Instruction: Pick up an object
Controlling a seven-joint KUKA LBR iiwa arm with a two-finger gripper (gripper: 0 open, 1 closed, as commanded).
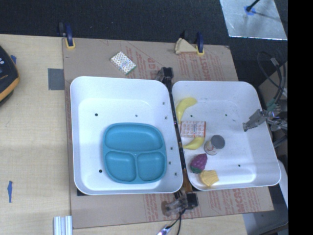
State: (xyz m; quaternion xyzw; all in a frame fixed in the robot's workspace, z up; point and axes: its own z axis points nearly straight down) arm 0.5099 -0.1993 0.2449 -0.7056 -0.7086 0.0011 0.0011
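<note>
Two shallow white bins side by side on a cardboard sheet (146, 58) over a wooden bench (29, 131).

Left bin (83, 89): one blue divided tray (134, 152), three compartments, flat on the floor toward the near edge.

Right bin (244, 94): all small items gathered along its left side, next to the wall shared with the left bin.
- Yellow banana (185, 106), nearest the far left corner, curved, lying flat.
- Small printed packet (192, 129), red and white, just below that banana.
- Second yellow banana (193, 143), touching the packet's near edge.
- Small can (214, 144), grey top, just beside the second banana on its right (upright or tipped: cannot tell).
- Purple fruit with green patch (198, 162), toward the near left corner.
- Yellow block (209, 178), closest to the near edge, just beside the purple fruit.

Gripper (246, 127): at the right edge of the right bin, grey, pointing inward, well apart from the items; nothing seen between its fingers (apart or together: cannot tell).

On the cardboard beyond the bins: patterned packet (122, 62) past the left bin's far edge; tan scrap (184, 46) by a clamp (199, 42) at the far edge.
</note>
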